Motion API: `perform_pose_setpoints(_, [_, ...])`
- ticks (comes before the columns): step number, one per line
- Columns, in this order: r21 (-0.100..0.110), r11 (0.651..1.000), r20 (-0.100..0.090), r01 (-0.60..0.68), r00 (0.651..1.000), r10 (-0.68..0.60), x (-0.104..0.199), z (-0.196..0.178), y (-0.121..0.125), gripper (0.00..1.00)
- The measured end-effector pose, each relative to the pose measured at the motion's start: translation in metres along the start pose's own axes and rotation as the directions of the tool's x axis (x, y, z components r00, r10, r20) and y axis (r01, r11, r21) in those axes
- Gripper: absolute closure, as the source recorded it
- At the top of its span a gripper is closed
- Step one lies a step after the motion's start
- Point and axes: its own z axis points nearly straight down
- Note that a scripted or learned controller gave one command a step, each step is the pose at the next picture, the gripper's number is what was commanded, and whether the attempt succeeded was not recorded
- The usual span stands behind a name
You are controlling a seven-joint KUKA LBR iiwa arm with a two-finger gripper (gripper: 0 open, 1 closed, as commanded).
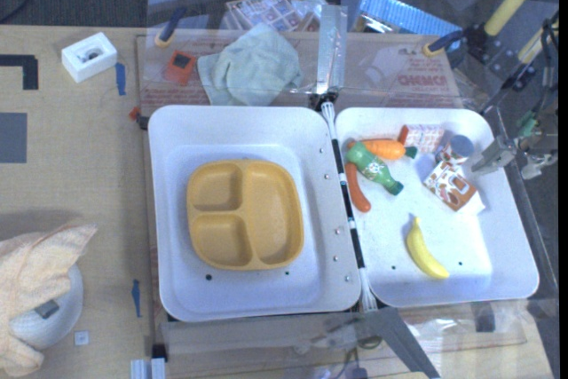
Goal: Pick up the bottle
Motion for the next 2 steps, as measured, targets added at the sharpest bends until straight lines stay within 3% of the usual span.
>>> perform_pose_setpoints(1, [0.000, 0.997, 0.000, 0.080, 0.997, -0.080, 0.053, 0.117, 0.056, 0.00])
perform_pose_setpoints(2, [-0.004, 0.968, 0.002, 0.252, 0.968, -0.252, 0.090, 0.184, 0.105, 0.00])
